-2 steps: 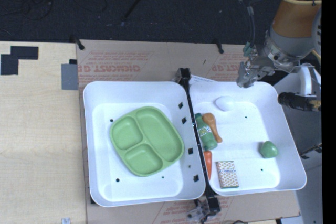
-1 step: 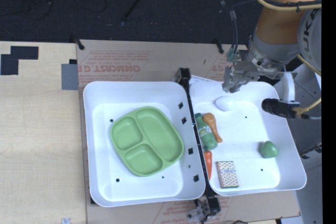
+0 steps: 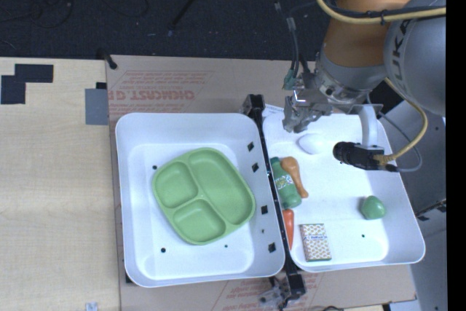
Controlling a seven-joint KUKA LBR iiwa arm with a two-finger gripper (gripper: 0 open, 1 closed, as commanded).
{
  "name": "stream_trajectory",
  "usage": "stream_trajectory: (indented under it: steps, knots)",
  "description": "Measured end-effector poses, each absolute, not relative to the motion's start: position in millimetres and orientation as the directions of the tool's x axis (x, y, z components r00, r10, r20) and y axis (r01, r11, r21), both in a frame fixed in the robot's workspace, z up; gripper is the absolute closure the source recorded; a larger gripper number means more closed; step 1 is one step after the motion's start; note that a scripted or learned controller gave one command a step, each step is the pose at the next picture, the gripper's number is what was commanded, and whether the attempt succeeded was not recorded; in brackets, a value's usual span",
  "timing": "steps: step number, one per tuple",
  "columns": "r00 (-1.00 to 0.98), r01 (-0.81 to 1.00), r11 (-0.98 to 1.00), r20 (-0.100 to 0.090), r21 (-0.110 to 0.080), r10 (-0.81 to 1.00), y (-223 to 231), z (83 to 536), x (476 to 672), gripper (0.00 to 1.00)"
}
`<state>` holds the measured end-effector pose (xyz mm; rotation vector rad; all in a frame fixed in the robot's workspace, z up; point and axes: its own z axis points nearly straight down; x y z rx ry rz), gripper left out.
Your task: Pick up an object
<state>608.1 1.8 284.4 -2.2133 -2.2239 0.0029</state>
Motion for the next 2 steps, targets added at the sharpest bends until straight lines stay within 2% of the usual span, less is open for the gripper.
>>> stream_trajectory:
  steps: [1,2]
  knots:
    - [-0.002,1.000,0.002,0.000,-0.005,1.000,41,272,595.0,1.00]
    - [-0.004,1.000,0.004,0.001,-0.005,1.000,99,258,581.2,1.00]
